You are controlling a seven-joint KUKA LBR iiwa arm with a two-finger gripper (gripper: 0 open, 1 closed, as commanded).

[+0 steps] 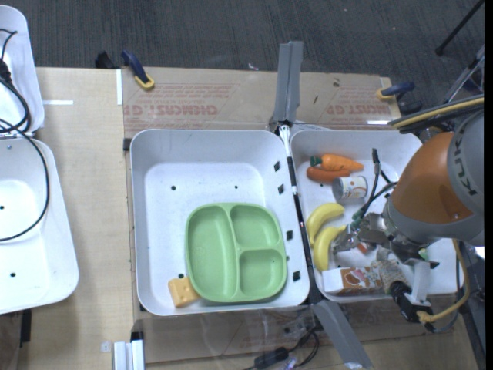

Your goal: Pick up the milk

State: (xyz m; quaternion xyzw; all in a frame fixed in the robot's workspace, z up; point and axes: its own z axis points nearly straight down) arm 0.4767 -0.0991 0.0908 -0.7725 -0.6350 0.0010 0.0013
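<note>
Camera view, looking down: arm comes in from the right, grey w/ orange band, bent low over the right bin. Gripper sits down among the stuff near the bin's front; can't tell how the jaws stand, too cluttered. Milk carton lies flat on its side at the bin's front edge, just below and left of the gripper. Two bananas beside it to the left, carrot and a small can farther back. Left bin has a green divided plate w/ a cheese wedge touching its front-left corner.
</note>
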